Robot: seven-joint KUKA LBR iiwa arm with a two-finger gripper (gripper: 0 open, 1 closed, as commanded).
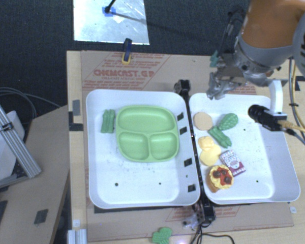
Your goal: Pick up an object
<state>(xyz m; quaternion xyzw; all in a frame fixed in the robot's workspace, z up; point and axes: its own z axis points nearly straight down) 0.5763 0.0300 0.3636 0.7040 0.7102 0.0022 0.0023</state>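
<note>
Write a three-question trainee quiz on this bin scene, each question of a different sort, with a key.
1. True or false: the green divided plate lies in the right bin.
2. What lies nearest the gripper? A) round tan cookie B) small pizza C) green strip
3. How many compartments does the plate have?

Key: 1. False, it lies in the left bin. 2. A. 3. Three.

A shiny foil sheet [111,13] lies beyond the cardboard [123,70]; metal bars [10,136] stand at left.
</note>
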